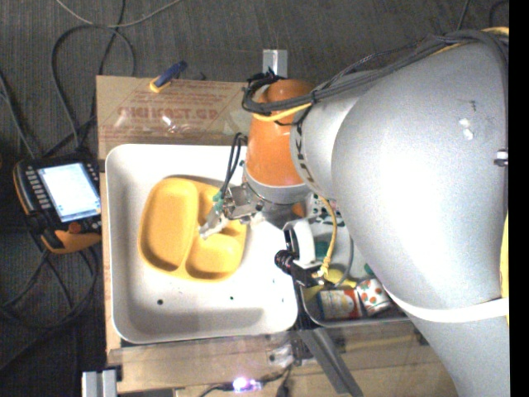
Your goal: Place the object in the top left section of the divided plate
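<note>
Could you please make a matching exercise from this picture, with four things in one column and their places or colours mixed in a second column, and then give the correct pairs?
Things
1. divided plate
2. white bin
3. handheld screen unit
4. gripper

Descriptions
A. on the floor, left of the bench, its display lit
B. yellow, lying inside the left bin
C. over the plate's right side, below the orange band
D. shallow, holding the plate

Pairs: 1-B, 2-D, 3-A, 4-C
</note>
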Available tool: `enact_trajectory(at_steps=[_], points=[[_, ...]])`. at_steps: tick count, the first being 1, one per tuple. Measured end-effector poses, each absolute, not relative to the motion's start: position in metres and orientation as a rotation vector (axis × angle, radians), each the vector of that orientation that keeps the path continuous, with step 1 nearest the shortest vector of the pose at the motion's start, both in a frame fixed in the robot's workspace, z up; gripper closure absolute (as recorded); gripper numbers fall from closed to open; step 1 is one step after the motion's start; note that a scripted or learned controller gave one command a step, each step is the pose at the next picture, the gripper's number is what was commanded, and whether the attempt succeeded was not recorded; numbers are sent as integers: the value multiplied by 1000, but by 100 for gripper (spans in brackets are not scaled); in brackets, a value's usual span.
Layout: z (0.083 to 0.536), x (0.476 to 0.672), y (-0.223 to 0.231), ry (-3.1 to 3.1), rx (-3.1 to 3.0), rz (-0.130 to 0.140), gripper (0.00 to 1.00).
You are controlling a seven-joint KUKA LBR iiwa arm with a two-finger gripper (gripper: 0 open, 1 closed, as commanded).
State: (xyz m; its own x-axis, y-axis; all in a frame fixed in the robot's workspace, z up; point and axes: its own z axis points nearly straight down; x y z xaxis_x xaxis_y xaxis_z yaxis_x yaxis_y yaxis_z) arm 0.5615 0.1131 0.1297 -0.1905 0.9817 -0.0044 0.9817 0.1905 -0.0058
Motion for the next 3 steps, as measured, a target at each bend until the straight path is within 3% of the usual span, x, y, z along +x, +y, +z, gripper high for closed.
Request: enact_trajectory(at_steps=[1, 2, 3], points=[[150, 597, 119, -2303, -2136, 10, 0], [156, 597, 118, -2305, -2135, 22, 100], [191, 668, 187, -2349, -2090, 9, 100]])
